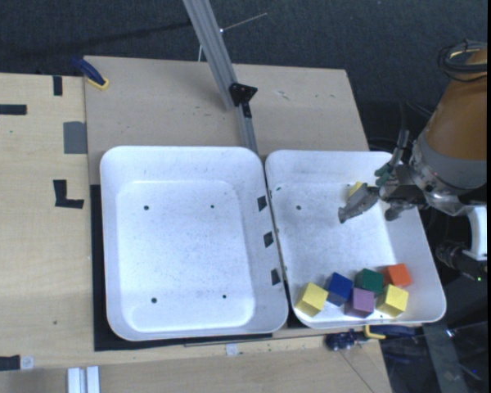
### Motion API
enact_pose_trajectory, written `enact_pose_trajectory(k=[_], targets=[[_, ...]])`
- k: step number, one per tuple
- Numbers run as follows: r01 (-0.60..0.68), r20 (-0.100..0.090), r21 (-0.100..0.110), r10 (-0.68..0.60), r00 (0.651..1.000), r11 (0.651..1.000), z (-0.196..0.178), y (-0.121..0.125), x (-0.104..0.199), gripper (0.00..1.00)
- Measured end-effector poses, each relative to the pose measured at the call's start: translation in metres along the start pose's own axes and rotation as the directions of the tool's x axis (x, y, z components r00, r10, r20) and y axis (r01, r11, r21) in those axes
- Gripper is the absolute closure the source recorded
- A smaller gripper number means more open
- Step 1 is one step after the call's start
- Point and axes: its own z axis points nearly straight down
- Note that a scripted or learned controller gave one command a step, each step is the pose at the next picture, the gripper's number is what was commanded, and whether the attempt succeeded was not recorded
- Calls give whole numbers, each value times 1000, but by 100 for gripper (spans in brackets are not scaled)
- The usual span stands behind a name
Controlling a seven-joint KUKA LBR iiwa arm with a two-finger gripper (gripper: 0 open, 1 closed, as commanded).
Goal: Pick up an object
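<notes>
Several small blocks lie clustered in the front corner of the right bin [319, 164]: a yellow one [313, 298], a blue one [339, 287], a purple one [362, 301], a green one [369, 280], an orange one [399, 274] and a second yellow one [396, 300]. My gripper [356, 201] hangs over the middle right of that bin, well behind the cluster, pointing left. A small yellow shape [357, 189] shows right at its tip. Whether it is held is unclear.
The left bin [188, 236] sits beside the right one, sharing a middle rim. A grey metal pole [217, 43] slants in from the top down to that rim. The arm's orange band [462, 121] stands at the right edge.
</notes>
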Motion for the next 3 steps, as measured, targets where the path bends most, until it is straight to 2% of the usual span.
enact_pose_trajectory(k=[1,3], targets=[[0,0,0,0,1000,1000,0,0,0,0],[-1,0,6,1,1000,1000,98,3,8,0]])
